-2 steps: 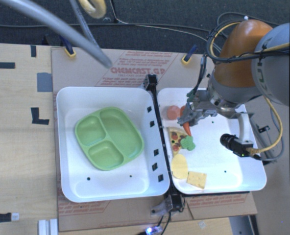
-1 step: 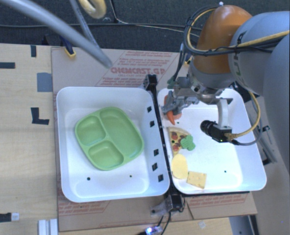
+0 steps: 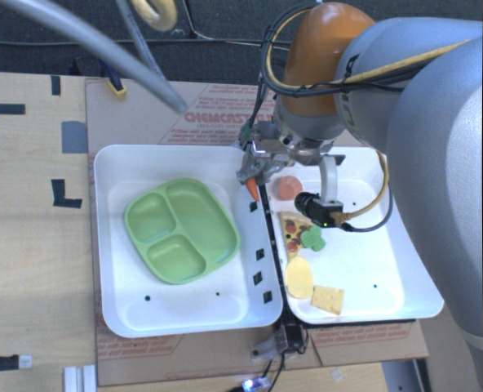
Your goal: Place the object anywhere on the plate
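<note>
A green three-compartment plate [image 3: 181, 229] lies in the left white bin [image 3: 111, 219]. My gripper [image 3: 254, 176] hangs over the wall between the two bins, just right of the plate's upper right corner. A small orange object [image 3: 251, 189], like a toy carrot, sticks out below the fingertips, and the gripper is shut on it. The object is above the bin divider, off the plate.
The right bin [image 3: 405, 292] holds a pink round slice [image 3: 288, 188], a pizza slice [image 3: 293, 229], a green piece [image 3: 312, 238], a yellow piece [image 3: 299, 278] and a cheese-like square [image 3: 327, 300]. A black cable loops beside the wrist. The arm's bulk covers the right side.
</note>
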Robot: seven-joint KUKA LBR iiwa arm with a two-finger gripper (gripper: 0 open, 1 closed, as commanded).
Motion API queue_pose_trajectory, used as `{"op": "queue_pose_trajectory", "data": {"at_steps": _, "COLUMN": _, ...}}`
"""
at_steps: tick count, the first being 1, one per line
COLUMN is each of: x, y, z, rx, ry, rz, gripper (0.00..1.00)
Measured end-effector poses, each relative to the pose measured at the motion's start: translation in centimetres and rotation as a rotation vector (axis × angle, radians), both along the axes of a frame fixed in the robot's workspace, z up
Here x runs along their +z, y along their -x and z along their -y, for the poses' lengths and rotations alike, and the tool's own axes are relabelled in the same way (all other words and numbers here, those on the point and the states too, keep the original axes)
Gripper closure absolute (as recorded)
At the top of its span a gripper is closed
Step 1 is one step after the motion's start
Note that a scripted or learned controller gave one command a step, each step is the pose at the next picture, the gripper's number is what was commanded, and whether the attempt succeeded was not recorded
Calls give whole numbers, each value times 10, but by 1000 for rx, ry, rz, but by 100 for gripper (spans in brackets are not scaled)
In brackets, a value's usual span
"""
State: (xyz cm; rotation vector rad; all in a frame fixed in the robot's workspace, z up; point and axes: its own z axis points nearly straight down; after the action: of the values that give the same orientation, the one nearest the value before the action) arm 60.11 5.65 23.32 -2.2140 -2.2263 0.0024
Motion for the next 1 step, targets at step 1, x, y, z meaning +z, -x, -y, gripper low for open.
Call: {"op": "queue_pose_trajectory", "data": {"at_steps": 1, "x": -15, "y": -28, "z": -36, "rx": -2, "ry": 1, "rz": 1, "gripper": 100}}
